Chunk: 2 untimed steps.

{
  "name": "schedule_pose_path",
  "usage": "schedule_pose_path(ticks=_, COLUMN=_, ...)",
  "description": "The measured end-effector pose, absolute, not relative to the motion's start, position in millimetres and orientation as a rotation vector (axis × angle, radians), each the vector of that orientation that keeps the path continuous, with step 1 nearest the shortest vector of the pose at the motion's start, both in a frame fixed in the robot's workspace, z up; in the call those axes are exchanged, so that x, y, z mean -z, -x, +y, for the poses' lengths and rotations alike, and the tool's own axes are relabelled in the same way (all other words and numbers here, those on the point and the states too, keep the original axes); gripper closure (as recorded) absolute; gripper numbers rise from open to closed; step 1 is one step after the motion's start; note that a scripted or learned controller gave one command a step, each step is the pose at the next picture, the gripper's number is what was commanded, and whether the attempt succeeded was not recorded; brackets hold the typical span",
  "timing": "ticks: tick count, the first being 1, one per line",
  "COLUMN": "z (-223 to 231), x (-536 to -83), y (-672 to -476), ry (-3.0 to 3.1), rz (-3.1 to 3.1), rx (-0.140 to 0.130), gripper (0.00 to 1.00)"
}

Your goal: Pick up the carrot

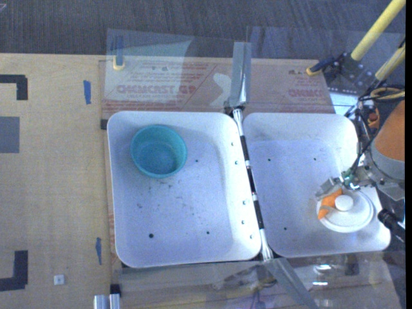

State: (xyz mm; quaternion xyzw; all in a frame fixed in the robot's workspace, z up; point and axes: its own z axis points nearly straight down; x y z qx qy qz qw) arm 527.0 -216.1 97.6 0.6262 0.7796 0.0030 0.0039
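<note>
Arm [386, 150] reaching into right bin [290, 172], gripper [336, 192] hanging just above carrot [327, 204], finger state impossible to tell, carrot touching white plate [351, 216], blue bowl [158, 150] sitting in left bin [187, 224]

1. Two bins: left bin [174, 237] and right bin [290, 237], both white, floors flecked with small dark specks.
2. Bowl [159, 150] in the left bin: teal-blue, plain.
3. Carrot [327, 203] in the right bin: orange.
4. Plate [351, 217] beside the carrot: white, with a pale round object on it.
5. Bench [51, 192] left of the left bin: light tan wood, with black corner marks and blue tape strips.
6. Arm [389, 140] right of the right bin: grey, orange band.
</note>
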Motion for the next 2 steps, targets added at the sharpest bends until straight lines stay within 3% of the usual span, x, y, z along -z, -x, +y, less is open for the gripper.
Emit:
schedule_pose_path(ticks=1, z=-216.4, x=-106.8, y=-527.0, ry=-1.968, rz=2.439, rx=-0.013, gripper=1.00)
schedule_pose_path(ticks=2, z=-161.1, x=-183.4, y=-539.0, ry=-2.049, rz=2.383, rx=0.001, gripper=1.00)
